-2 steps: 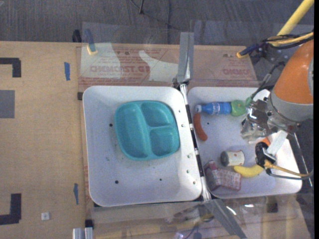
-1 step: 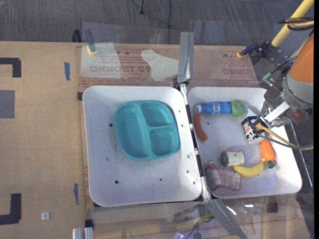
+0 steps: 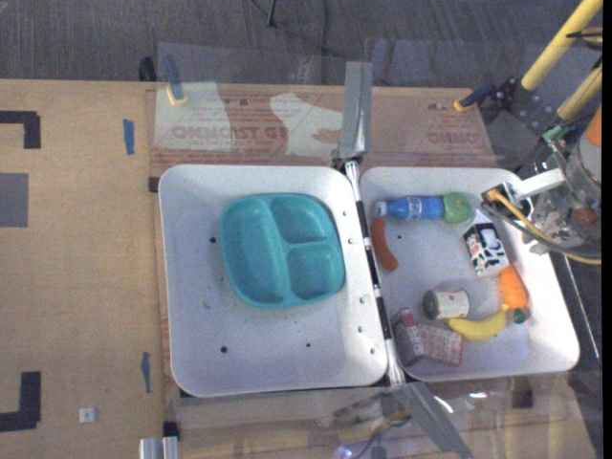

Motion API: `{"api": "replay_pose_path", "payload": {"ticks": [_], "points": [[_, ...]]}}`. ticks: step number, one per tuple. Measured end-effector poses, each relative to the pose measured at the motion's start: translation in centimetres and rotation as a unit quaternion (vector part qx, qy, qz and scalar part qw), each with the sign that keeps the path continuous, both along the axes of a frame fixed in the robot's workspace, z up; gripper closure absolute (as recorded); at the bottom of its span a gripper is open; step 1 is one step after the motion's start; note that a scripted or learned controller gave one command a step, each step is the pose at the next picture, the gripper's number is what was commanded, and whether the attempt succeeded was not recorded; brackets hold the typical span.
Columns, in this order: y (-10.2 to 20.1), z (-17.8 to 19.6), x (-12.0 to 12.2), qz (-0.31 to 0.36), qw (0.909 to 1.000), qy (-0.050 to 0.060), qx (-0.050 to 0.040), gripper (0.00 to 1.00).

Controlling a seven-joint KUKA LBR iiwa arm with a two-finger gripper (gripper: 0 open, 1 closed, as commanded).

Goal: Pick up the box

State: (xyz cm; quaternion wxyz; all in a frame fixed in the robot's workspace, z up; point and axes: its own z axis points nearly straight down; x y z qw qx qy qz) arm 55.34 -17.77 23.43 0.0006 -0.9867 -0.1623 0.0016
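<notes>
Tan wooden bench (image 3: pixel 76 285) with black tape corner marks and blue tape bits, grey carpet floor beyond it at top, a dark cable on the carpet, clear plastic sheet behind the bins; two shallow white plastic bins side by side, left bin (image 3: pixel 191 352) and right bin (image 3: pixel 550 347), metal divider strip between them; grey arm comes in at right edge with yellow cables, its two-finger gripper (image 3: pixel 555 220) sits over the right bin's far right rim; cannot tell how far the gripper is open, nothing seen held in it; small white box with black cow-like patches and a red edge (image 3: pixel 486 249) lies in the right bin just left of and below the gripper, close to it, contact unclear; orange carrot-shaped toy (image 3: pixel 514 287) below the gripper, just under the box; yellow plastic banana (image 3: pixel 481 324) further below; white cylindrical can (image 3: pixel 448 303) down-left of the gripper; pinkish flat packet (image 3: pixel 432 342) beneath the can; clear bottle with blue label and green end (image 3: pixel 421 207) left of the gripper along the bin's far wall; reddish-brown sausage-shaped toy (image 3: pixel 383 244) further left by the divider; teal three-compartment plastic tray (image 3: pixel 282 249) far left of the gripper, in the left bin
</notes>
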Motion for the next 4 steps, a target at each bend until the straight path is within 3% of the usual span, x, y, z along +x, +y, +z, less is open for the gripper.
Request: {"api": "replay_pose_path", "payload": {"ticks": [1,2,4], "points": [[0.3,0.9,0.1,0.004,1.0,0.002,0.0004,1.0],[-3.1,-0.4,9.6,-0.059,0.9983,0.0,0.0,1.0],[-2.3,1.7,9.9,-0.05,0.9987,0.002,0.0,1.0]]}}
